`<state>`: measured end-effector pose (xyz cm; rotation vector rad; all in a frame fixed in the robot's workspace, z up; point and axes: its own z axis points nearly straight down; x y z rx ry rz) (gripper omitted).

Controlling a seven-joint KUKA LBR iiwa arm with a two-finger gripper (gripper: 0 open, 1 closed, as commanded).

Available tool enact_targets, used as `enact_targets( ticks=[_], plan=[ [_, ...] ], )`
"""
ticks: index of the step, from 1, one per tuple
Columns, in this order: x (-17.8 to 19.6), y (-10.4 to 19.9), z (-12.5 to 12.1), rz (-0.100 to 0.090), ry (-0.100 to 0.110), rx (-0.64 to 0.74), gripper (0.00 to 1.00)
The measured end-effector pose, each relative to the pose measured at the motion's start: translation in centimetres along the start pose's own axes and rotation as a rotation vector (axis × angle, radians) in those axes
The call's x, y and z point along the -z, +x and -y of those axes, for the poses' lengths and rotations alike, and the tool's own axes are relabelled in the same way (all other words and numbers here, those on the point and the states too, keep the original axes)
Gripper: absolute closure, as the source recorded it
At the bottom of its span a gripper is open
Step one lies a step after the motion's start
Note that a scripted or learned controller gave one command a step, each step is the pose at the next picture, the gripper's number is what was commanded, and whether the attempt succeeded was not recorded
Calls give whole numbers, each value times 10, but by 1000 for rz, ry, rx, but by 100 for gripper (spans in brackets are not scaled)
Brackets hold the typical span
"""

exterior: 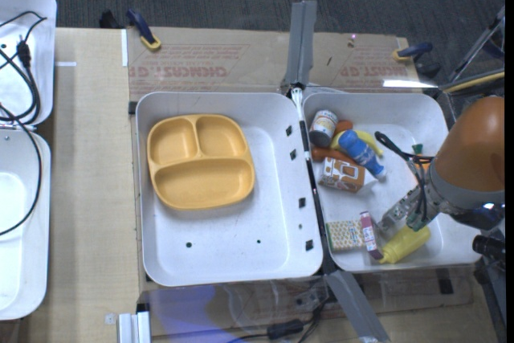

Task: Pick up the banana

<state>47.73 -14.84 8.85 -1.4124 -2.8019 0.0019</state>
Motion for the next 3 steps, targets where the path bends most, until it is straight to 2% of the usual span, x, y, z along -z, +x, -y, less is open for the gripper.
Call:
enact_targets(
  ticks=[1,2,3],
  plan=[
    [6,0,0,-3,2,-2,100],
    [109,15,-13,1,0,16,100],
    [109,15,-13,1,0,16,0]
  ],
)
